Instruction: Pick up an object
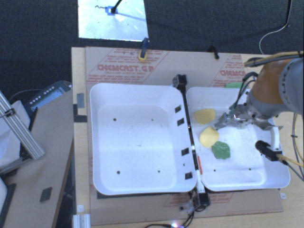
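Note:
Three small objects lie in the right bin [247,177]. A pale yellow flat piece [205,115] sits near the bin's left wall. A rounder yellow piece [209,137] lies just below it, with a green lump [221,150] touching its lower right side. My gripper [221,123] reaches in from the right, low over the bin floor. Its tip sits between the two yellow pieces, just right of them. I see nothing held in it.
The left bin [137,141] stands beside the right one, with a black-clipped divider [187,132] between them. A black fitting with a cable [267,151] hangs from the wrist over the right bin. A reflective panel [113,12] lies beyond the board.

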Motion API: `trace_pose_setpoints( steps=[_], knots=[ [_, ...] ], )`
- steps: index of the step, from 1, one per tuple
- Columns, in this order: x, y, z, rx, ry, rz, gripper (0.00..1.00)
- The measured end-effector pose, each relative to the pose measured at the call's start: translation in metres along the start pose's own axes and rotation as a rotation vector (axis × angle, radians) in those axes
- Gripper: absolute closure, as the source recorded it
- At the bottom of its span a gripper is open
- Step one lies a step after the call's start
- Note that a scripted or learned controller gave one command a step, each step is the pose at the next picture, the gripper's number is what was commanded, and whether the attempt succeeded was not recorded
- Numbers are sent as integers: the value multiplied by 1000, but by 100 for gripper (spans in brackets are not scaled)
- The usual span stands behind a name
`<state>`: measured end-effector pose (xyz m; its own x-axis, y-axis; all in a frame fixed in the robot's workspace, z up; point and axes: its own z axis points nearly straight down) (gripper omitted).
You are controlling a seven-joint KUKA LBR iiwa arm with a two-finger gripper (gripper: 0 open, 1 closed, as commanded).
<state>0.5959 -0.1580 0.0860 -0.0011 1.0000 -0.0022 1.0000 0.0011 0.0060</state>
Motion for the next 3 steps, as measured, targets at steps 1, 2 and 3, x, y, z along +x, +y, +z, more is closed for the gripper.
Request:
trace_pose_setpoints(
  steps=[1, 2, 3],
  knots=[
    [56, -81, 1, 10, 6, -1, 0],
    [53, -77, -10, 2, 2, -1, 100],
    [114, -3, -105, -9, 3, -11, 100]
  ],
)
